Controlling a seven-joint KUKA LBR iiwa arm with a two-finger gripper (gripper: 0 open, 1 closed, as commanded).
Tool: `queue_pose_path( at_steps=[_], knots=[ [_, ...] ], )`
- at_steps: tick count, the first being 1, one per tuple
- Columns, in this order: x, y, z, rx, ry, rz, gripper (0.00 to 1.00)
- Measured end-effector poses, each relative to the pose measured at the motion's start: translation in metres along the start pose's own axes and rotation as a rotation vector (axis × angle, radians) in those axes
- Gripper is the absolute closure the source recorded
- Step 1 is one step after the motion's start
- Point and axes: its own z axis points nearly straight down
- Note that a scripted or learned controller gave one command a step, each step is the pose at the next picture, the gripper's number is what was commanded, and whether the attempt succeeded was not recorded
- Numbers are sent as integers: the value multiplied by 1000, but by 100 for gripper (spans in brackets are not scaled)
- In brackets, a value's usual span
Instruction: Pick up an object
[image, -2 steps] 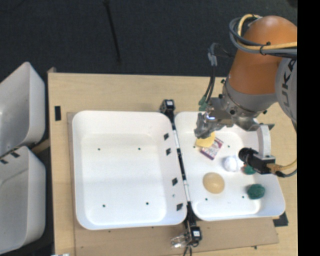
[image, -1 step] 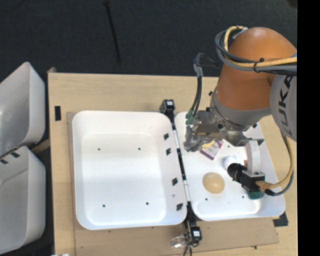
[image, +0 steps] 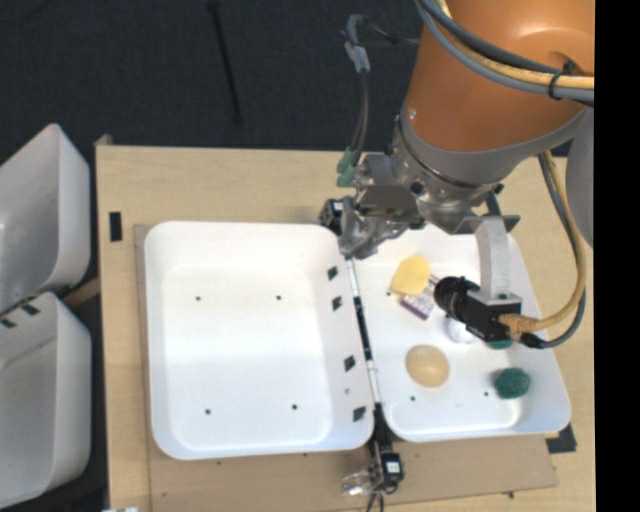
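Note:
The right bin (image: 540, 415) holds a yellow wedge-shaped block (image: 410, 274), and a small purple and white object (image: 421, 304) touches the block's lower edge. A tan rounded lump (image: 428, 365) lies nearer the front, with a dark green ball (image: 512, 382) at the front right. My gripper (image: 355, 232) hangs over the far end of the divider between the bins, up and to the left of the yellow block. Nothing shows in its grasp.
The left bin (image: 170, 420) sits beside the right one, the two meeting along a dark-clipped seam (image: 362, 340). The bulky grey and orange arm (image: 490, 100) overhangs the back of the right bin. White containers (image: 35, 300) stand off the bench at far left.

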Motion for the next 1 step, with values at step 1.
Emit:
queue_pose_path(
  at_steps=[1],
  knots=[
    [-59, -4, 55, 17, -8, 16, 100]
  ],
)
